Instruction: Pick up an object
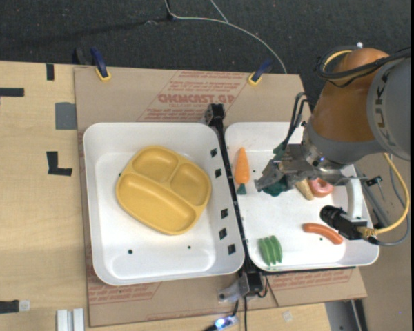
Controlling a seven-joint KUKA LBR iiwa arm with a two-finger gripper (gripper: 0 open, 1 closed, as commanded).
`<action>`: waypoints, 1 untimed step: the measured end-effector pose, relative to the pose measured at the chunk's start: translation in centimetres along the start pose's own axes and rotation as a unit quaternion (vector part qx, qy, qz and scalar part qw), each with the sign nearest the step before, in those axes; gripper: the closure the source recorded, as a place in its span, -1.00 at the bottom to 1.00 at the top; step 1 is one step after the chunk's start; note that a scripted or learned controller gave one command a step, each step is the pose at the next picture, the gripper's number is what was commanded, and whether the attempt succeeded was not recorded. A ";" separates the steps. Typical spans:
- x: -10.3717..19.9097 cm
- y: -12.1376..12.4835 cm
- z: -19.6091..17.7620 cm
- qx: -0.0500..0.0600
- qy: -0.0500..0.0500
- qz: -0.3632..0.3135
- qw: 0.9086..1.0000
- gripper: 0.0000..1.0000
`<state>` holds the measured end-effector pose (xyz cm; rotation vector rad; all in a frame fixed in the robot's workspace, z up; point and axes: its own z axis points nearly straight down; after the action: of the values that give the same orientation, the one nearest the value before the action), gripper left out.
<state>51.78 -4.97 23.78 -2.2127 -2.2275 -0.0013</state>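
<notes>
1. Nearest the lens lies a green ridged piece [270,249], in the front part of the right bin [290,221], close to the bin's front rim and not far from the black divider [225,185] that runs between the two bins.
2. Far left, the left bin [96,185] holds a yellow divided plate [164,188]. It lies flat near the middle, turned askew to the bin's walls, with bare white floor all around it.
3. Just past the divider, an orange carrot [241,165] lies along the left wall of the right bin, its thin tip pointing to the back.
4. My claw [272,180] hangs low over the middle of the right bin, just right of the carrot and apart from it. I cannot tell whether it is wide or narrow.
5. A dark green thing [276,187] sits right at my claw's tip. I cannot tell whether I grip it or whether it merely lies beneath me.
6. To the right, close under my wrist, are a tan piece [305,187] and a pink ring [322,187], touching or nearly so.
7. Toward the front right lies a red-orange sausage shape [323,232], well apart from the green ridged piece.
8. My arm [345,116] enters from the right, above the bin's back right corner.
</notes>
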 end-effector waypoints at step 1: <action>5.3 0.1 1.5 0.001 0.000 0.000 1.000 1.00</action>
<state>51.85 0.33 22.27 -2.2122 -2.2260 0.0027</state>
